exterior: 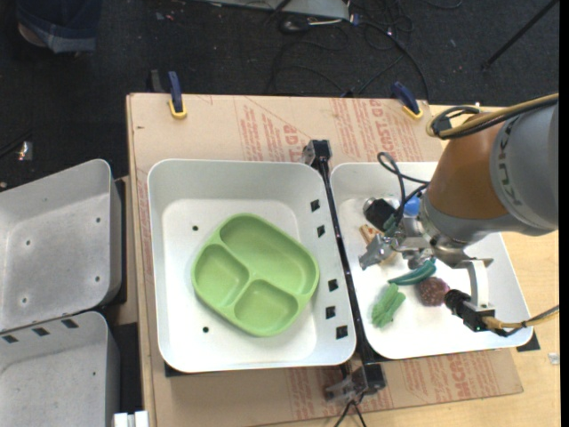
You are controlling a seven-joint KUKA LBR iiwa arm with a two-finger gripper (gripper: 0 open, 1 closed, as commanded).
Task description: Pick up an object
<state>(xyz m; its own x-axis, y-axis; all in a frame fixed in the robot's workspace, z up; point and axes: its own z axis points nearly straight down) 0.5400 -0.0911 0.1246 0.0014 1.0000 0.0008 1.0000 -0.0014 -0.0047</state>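
While the arm (484, 185) reaches in from the right over the right bin (511, 332), its gripper (384, 249) hangs low above that bin's left half, close to the wall shared with the left bin (169, 327). The metal parts of the gripper blur together against the white floor. How far it is spread cannot be told from here, and nothing can be seen held in it.

The loose things lie in the right bin, near the gripper. A teal piece (413, 274) lies just under the wrist, slanting from near left to far right. A dark red ball (433, 292) sits just to its near right, touching it or almost so. A green piece (387, 306) lies a little nearer and to the left, apart from the ball. A small tan bit (367, 232) rests on the far left side of the gripper, by the shared wall. Beyond it is a black lump (380, 212) that may be part of the tool rather than a loose thing.

A light green plate (256, 276) with three wells lies flat in the middle of the left bin, well apart from the gripper. Both bins stand on a brown board (231, 123), which has two clamps (176, 96) at its far edge.
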